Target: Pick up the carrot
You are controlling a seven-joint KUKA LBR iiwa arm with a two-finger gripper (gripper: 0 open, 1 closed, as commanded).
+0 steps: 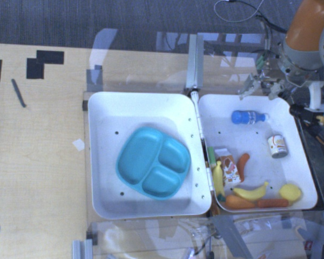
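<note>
Left bin (pixel 97 144): holds one blue divided plate (pixel 153 162), lying flat near the bin's centre, its three compartments bare.

Right bin (pixel 297 144): against its left wall stands a row of small items, a green piece (pixel 210 156) at the top and a yellow piece (pixel 219 178) below it, with a small red-and-white carton (pixel 229 166) just beside them. A sausage (pixel 242 165) lies tilted at the carton's right. Along the near edge lies the carrot (pixel 239 202), orange, in the near-left corner, touching a banana (pixel 251 191) that curves above it. A second reddish-orange stick (pixel 272 203) continues along the near edge to the right. A lemon (pixel 290 192) sits in the near-right corner. A blue bottle (pixel 247 117) lies on its side toward the far edge. A small can (pixel 277 145) lies near the right wall.

Gripper (pixel 261 86): above the far edge of the right bin, well apart from the carrot, fingers spread and grasping nothing
</note>
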